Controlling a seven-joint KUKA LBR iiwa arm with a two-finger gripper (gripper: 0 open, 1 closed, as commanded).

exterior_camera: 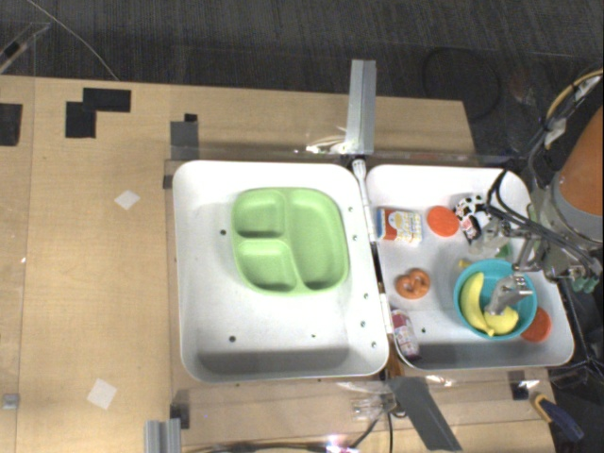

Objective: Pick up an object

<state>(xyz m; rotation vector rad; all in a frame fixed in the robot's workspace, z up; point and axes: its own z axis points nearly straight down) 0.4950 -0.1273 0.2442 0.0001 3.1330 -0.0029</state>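
Over the right bin point(566, 347), the tool point(508, 295) is seen lowered into a blue bowl point(467, 311), directly above a yellow banana point(481, 311) that lies curved inside it. Whether the tool is spread or closed cannot be told, and nothing is seen gripped by it. The grey arm point(576, 192) is seen reaching in from the right, with dark cables looped about its wrist. Just beside the bowl, at its lower right, an orange round object point(538, 324) is partly hidden. To the left of the bowl an orange-brown round item point(411, 284) is placed, and above that a small white carton point(400, 225) with a red-orange disc point(442, 220) next to it. A small black-and-white object point(469, 211) is seen near the disc. At the bin's lower left corner a small packet point(404, 333) is laid. A green divided tray point(288, 239) is held in the left bin point(203, 328). Both bins are carried side by side on the wooden bench point(85, 281).
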